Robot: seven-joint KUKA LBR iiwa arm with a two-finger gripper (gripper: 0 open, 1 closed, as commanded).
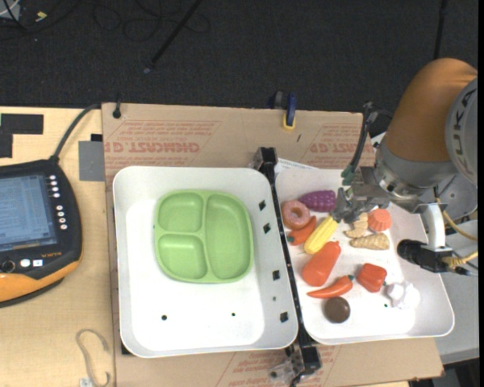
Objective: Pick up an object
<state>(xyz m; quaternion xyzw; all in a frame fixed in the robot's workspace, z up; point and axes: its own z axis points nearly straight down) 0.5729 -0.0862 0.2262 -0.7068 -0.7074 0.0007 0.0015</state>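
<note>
A: What lies nearest in the right bin (436, 325)?
B: A brown ball (336, 310), then a red chilli (331, 288), red pepper (372, 276) and corn cob (320, 234).
A: And the end effector (353, 202)?
B: Farther back, low over the toys beside the corn; its grip can't be made out. The left bin (137, 297) holds a green divided plate (203, 237).

I see a green plate (203, 237) with three sections in the left bin (137, 297) | cardboard (189, 135) under both bins | my pendant (24, 228), screen lit, on the bench at far left | blue clamp (289, 111) on the cardboard's far edge | dark cables (169, 22) behind
</note>
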